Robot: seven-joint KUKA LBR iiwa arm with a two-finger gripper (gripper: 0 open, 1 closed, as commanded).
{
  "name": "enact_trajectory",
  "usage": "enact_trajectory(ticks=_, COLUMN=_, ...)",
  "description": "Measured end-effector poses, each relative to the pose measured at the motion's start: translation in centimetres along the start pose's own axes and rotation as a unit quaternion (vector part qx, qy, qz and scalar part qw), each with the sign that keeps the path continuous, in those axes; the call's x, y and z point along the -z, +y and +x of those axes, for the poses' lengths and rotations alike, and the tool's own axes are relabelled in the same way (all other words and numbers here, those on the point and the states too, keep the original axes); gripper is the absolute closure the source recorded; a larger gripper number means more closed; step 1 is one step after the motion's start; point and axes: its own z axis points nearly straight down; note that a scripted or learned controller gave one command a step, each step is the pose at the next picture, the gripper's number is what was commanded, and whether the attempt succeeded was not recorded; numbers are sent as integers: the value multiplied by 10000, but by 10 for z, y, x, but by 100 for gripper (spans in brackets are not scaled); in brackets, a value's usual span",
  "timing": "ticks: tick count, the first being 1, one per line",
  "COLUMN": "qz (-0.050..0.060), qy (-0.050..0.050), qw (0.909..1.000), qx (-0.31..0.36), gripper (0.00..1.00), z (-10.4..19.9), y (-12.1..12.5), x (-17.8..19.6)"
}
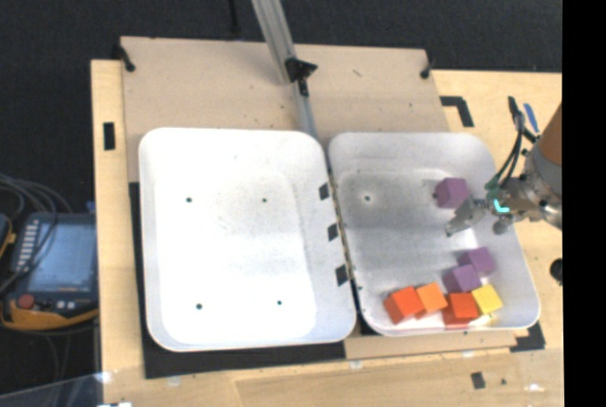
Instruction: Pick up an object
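In the right bin (pixel 379 168), a purple block (pixel 451 192) lies near the middle right. My gripper (pixel 480 221) hangs just below and right of it, reaching in from the right edge. Its two grey fingers (pixel 461 220) stand apart, open, with bare bin floor between them. Two more purple blocks (pixel 478 258) (pixel 463 277) lie below the gripper. Along the bin's front edge sit orange blocks (pixel 405 304) (pixel 432 297) (pixel 462 307) and a yellow block (pixel 488 299).
The left bin (pixel 232 235) lies beside the right one, with a divider edge (pixel 336 225) between them. A metal pole (pixel 270 8) slants up from behind the bins. A pendant with a screen (pixel 52 263) rests off the bench at the left.
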Motion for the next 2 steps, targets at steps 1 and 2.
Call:
enact_trajectory(ticks=1, qz=-20, qy=-6, qw=10000, qx=0, gripper=0, z=0, y=1, x=2)
enact_trajectory(ticks=2, qz=3, qy=-10, qw=10000, qx=-17, gripper=0, z=-3, y=8, x=-44)
